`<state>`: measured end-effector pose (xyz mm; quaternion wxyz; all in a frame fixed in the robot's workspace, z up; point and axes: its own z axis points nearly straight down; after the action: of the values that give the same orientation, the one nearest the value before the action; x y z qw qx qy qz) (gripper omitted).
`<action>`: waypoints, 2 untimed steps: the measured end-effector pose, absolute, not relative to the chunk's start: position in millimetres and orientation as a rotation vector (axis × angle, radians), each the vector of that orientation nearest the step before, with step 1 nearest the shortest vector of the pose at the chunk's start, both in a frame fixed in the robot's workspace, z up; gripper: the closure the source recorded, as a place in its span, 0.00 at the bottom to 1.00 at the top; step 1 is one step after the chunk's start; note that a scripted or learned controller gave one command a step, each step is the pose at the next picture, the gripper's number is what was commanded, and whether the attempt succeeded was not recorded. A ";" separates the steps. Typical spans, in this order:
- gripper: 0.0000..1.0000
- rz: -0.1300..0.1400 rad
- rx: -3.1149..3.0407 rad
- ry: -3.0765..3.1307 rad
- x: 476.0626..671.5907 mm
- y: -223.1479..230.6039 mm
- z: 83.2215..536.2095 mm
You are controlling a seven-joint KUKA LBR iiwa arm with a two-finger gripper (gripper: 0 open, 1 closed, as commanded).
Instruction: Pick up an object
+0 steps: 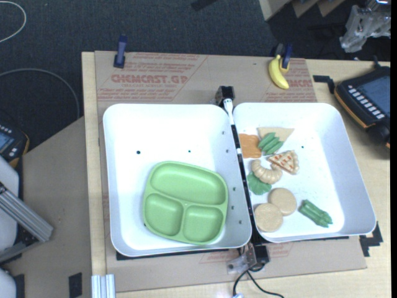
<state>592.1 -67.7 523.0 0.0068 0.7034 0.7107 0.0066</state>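
Green plastic pea pod (316,213) lies alone at five o'clock; I'd target it, pincer (363,27) state unclear.

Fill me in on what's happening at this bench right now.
Nothing is being handled at this moment. The left bin holds a green divided tray. The right bin holds a cluster of toy food along its left side: two round tan cookies, a pizza slice, an orange piece and green vegetable pieces. A toy banana lies on the board behind the bins. No pick has started yet.
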 end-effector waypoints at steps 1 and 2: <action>1.00 -0.016 2.230 2.231 622.4 -56.6 310.5; 1.00 -0.006 2.219 2.236 579.9 19.7 275.2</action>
<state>579.9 19.7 275.2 -0.0044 0.7045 0.7097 -0.0019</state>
